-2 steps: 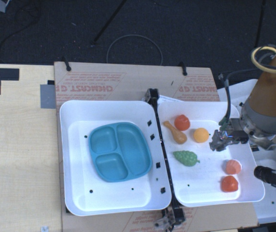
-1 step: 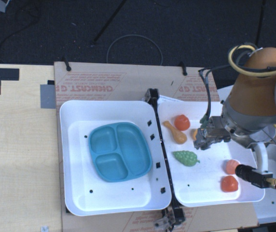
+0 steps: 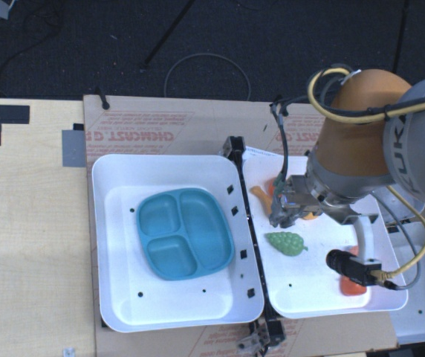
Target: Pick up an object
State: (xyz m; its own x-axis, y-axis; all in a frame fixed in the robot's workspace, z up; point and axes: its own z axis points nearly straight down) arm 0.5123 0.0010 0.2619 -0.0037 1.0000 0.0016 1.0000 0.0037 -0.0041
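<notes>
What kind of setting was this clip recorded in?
Most likely a robotics lab test bench. Two white bins sit side by side on cardboard, one holding a blue divided plate, a green toy lies under the arm's end effector, and loose cables trail across dark carpet.

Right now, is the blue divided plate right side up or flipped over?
Right side up. The blue divided plate lies flat in the left bin, its three compartments facing the camera, nothing in them.

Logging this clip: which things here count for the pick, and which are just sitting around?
Job:
gripper, low in the right bin
green grape bunch
orange piece
red piece

Lying about:
blue divided plate in the left bin
</notes>
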